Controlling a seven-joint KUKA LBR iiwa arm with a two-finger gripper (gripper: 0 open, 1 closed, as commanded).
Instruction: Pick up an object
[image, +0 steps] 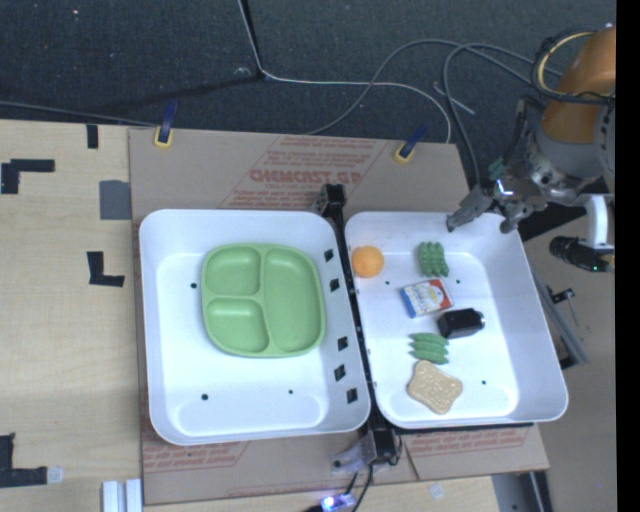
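My gripper (484, 217) hangs open over the far right corner of the right bin (535, 330), with nothing between its two spread fingers. Below it in that bin lie an orange ball (368, 261), a green ridged piece (432, 258), a small blue, white and red packet (426, 297), a black block (461, 322), a green pea pod (429, 347) and a tan slice of toast (434, 387). All of them sit apart from the gripper, the green ridged piece being nearest.
The left bin (170, 330) holds a green divided plate (264, 300). A black clip strip (345, 320) runs between the bins. Cables (400, 70) lie on the dark mat behind the bench. Cardboard (300, 170) underlies both bins.
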